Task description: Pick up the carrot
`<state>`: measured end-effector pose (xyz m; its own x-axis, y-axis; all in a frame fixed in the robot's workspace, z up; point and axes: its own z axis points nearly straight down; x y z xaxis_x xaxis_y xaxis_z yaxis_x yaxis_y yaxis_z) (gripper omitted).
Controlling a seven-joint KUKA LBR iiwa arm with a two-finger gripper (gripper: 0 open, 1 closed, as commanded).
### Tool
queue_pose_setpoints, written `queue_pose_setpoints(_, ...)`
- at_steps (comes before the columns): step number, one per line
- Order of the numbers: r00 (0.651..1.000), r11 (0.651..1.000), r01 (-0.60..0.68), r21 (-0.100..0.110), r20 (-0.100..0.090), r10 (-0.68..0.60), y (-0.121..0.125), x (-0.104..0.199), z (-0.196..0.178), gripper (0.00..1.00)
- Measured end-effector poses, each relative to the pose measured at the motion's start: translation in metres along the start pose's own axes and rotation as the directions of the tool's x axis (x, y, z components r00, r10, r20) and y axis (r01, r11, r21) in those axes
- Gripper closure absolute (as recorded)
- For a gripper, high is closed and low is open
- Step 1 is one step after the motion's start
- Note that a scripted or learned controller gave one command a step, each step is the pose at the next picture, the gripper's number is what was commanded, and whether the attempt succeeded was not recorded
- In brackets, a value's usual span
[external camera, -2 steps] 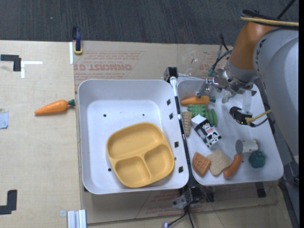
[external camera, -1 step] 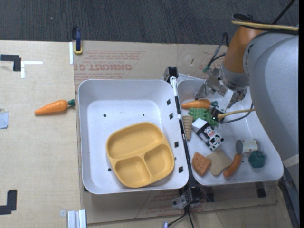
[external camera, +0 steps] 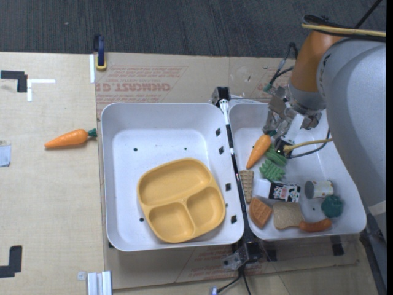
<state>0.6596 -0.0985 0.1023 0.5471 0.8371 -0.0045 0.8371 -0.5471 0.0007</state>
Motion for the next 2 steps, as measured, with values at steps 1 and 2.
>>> queue_pose_setpoints(1,0.963,0.963,0.268,-0.001,-0.006,-0.268,-0.1,-0.063,0.009,1.0)
queue_pose_setpoints(2,0.972,0.972,-0.235,0.002,-0.002,0.235,-0.118,-0.053,-0.089,1.0)
